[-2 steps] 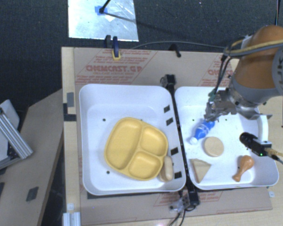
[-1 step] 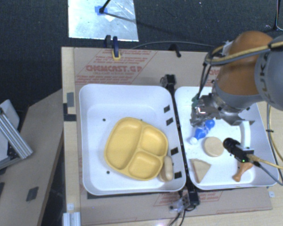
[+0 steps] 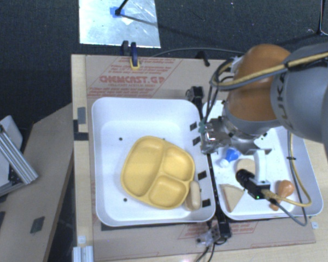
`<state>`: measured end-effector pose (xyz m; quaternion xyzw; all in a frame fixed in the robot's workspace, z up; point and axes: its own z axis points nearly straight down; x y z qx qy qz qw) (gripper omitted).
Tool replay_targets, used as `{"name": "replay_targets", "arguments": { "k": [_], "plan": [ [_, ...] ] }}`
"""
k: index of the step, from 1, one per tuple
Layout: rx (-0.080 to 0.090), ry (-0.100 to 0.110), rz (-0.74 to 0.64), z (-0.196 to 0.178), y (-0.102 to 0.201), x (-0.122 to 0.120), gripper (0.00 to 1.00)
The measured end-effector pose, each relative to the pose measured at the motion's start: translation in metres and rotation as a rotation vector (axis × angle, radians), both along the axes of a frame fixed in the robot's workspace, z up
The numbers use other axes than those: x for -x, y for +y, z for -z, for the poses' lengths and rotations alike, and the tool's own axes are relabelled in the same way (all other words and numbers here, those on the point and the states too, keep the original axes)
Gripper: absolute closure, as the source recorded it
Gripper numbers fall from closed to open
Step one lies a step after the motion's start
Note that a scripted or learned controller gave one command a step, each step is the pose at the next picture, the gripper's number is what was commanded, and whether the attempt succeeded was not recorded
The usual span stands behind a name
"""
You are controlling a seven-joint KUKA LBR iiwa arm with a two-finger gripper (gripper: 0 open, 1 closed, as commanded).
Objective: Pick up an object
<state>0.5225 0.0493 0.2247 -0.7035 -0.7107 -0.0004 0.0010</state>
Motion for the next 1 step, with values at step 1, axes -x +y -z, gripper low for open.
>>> {"name": "replay_targets", "arguments": {
  "k": [1],
  "plan": [
    [0.0, -0.002, -0.001, -0.0096, 0.0575, 0.0069, 1.0]
  ]
}}
